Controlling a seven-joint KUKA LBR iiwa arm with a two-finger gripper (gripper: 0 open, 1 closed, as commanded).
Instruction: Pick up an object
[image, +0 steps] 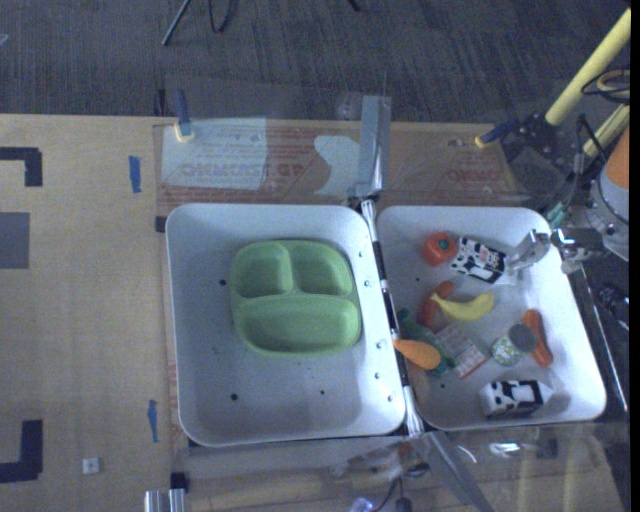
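A: What is worrying you here?

B: The gripper is hanging over the far right corner of the right bin, and the toys there are crowding one another. The nearest candidate, a black-and-white carton, is lying just left of it, with an orange round toy almost touching the carton's left side. A descent slightly off could be nudging one into the other, or clipping the bin wall.

A: And the tool itself?

B: It is looking metallic and small against the white; I cannot tell whether it is standing wide or narrow, and nothing is showing between its tips.

A: How is the arm lying?

B: It is reaching in from the right, low across the bin's right rim, wrist pointing left toward the carton.

A: Other options?

B: A banana is lying nearer the middle, a second cow-patterned carton is sitting in the near part, and the green divided plate is resting alone in the left bin, well apart.
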